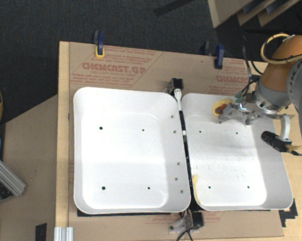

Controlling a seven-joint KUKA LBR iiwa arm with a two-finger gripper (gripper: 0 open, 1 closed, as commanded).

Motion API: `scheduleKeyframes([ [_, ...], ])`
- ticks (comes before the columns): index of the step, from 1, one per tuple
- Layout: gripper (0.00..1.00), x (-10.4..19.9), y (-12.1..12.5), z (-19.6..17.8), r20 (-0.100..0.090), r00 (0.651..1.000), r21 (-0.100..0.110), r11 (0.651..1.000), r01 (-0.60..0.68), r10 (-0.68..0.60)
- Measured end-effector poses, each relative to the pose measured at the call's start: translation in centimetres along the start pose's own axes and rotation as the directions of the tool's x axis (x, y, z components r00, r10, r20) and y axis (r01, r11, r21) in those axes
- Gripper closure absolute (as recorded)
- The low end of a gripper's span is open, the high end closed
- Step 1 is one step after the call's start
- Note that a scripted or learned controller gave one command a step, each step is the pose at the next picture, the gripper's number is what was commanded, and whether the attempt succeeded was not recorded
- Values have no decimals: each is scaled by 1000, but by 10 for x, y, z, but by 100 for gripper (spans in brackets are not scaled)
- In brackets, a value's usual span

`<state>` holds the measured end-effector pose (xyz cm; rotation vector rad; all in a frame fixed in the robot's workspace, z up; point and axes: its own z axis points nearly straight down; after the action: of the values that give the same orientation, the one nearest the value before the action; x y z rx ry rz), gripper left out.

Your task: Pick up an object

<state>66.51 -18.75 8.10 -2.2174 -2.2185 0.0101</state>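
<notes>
Camera view: you've got the arm (286,65) reaching in from the right, w/ the gripper (229,113) down at the far end of the right bin (240,165). Its tip sits right at a small yellow-and-red object (220,107) near that bin's back-left corner; looks like touching, but you can't tell if it's between the jaws, or whether they're open or closed. Left bin (123,151) sits just beside, edges meeting. Both rest on a cardboard sheet (118,66).
</notes>
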Motion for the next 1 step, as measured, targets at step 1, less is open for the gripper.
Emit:
scheduleKeyframes([
  [1,0,-3,-91,-133,0,1000,-11,1000,-5,5],
])
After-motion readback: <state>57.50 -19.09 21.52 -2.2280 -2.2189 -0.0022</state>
